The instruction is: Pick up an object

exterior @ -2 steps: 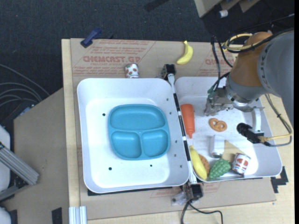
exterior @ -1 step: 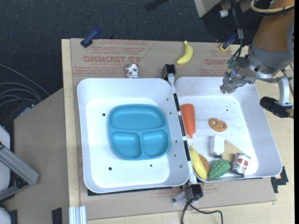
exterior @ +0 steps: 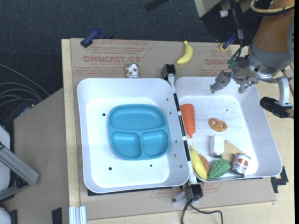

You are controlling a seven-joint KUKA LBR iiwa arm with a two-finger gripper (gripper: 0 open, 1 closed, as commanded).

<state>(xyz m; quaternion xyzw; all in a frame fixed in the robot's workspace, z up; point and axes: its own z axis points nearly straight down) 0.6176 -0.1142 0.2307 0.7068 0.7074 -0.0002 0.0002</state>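
Carrot (exterior: 187,119) unpicked, right bin (exterior: 261,139); claw (exterior: 232,83) spread, empty, above far rim. Approach step; next: descend, centre, close.

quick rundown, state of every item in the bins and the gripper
gripper: open, holding nothing, above the right bin's far edge
blue tray: flat in the left bin, nothing in its compartments
carrot: lying at the right bin's left wall
pretzel: lying flat
white cylinder: on its side
small can: tipped over
banana: lying beside the green piece
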